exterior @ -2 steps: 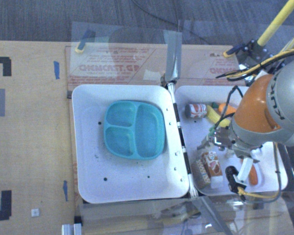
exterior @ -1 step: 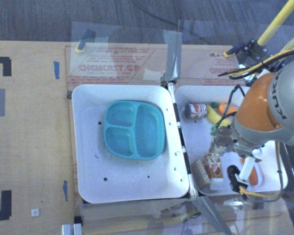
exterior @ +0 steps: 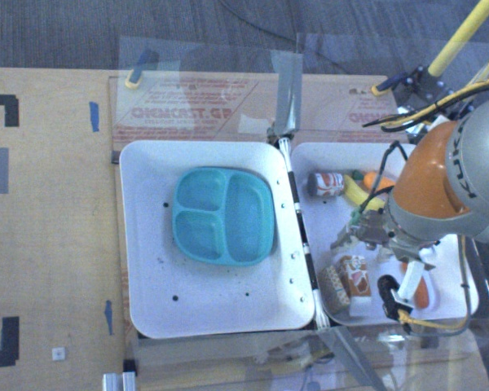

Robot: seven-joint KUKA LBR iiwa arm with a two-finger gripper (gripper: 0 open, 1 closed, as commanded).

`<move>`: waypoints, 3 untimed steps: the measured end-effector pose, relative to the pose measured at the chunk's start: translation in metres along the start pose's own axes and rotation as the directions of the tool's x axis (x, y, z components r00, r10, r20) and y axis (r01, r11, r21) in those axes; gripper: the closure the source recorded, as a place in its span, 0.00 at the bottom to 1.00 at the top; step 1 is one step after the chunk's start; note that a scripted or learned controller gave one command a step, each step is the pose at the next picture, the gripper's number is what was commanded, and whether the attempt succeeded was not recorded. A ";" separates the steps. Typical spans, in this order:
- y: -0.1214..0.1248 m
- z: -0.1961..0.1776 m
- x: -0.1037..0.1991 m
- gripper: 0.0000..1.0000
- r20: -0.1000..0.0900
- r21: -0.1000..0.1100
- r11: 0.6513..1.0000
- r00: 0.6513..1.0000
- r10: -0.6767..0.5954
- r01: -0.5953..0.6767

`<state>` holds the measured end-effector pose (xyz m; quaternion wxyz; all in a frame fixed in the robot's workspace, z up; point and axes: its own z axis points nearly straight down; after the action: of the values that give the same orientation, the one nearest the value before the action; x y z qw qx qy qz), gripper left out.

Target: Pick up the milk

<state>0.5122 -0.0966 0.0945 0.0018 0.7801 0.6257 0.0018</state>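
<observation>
The milk, a small white carton with red-brown print, lies near the front left of the right bin. My gripper hangs over the middle of that bin, just behind and above the milk, with the orange band of the arm rising to its right. Nothing shows between the gripper and the carton, and the two look apart.
A brown snack bar lies against the milk's left side. A small can, a banana and an orange item sit at the back of the right bin, a red-orange item at its front. A teal divided plate fills the left bin.
</observation>
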 end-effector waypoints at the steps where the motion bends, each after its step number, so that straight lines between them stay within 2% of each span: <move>1: -0.028 0.006 0.000 0.00 -0.002 -0.010 0.992 0.993 -0.122 0.122; 2: -0.027 0.006 -0.005 0.00 -0.004 -0.008 0.988 0.989 -0.151 0.151; 3: -0.027 0.006 -0.005 0.00 0.003 -0.009 0.934 0.934 -0.356 0.356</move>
<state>0.4845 -0.0953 0.0883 0.0062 0.6538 0.7566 0.0036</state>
